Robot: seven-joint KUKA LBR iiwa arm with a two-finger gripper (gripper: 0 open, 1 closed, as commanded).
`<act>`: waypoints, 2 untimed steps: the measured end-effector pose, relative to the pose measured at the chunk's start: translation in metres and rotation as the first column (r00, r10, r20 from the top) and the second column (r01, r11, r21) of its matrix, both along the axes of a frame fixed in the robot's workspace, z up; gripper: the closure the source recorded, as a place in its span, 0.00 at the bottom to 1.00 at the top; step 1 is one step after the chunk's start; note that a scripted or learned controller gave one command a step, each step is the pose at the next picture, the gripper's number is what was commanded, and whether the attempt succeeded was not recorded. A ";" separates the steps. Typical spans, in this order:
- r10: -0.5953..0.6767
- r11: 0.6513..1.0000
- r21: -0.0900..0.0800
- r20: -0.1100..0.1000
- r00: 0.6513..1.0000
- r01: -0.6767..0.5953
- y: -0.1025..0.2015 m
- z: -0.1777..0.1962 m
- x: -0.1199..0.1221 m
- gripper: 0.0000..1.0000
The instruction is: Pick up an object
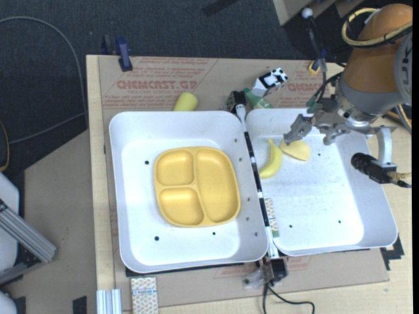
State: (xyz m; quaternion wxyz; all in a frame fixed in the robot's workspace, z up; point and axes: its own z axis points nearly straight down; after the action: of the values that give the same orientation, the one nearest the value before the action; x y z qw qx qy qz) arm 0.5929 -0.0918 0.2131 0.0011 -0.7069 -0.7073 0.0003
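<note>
Fingers: the gripper (313,128) hangs low over the far part of the right bin (340,205); two dark fingers (296,129) stand spread apart, with nothing between them.
Nearest thing: a small pale yellow piece (298,151) lies on the bin floor just below and beside the left-hand finger, apart from it as far as the view tells.
Next to it: a banana (271,160) lies curved along the bin's left wall, just beside the yellow piece, perhaps touching it.
Arm: grey wrist with the orange band (380,51) above it, reaching in from the right.
Left bin: the left bin (131,195) bears a yellow divided plate (196,186), well apart from the gripper.
Outside the bins: a small yellow object (186,101) rests on the cardboard behind the left bin.
Step in hand: by my reading, the approach; nothing is grasped yet.
Next move: likely a short shift toward the yellow piece or banana, a drop to the floor, then closing squarely around one thing without nudging the other.
</note>
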 end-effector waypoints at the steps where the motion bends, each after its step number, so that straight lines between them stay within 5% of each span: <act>1: -0.001 1.000 0.000 -0.003 1.000 0.001 -0.005 -0.103 0.030 0.00; 2: -0.001 1.000 -0.002 0.004 1.000 0.001 -0.008 -0.125 0.036 0.00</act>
State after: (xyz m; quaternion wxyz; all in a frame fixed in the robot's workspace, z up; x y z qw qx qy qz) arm 0.6285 -0.0998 0.0878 -0.0012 -0.7072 -0.7070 -0.0004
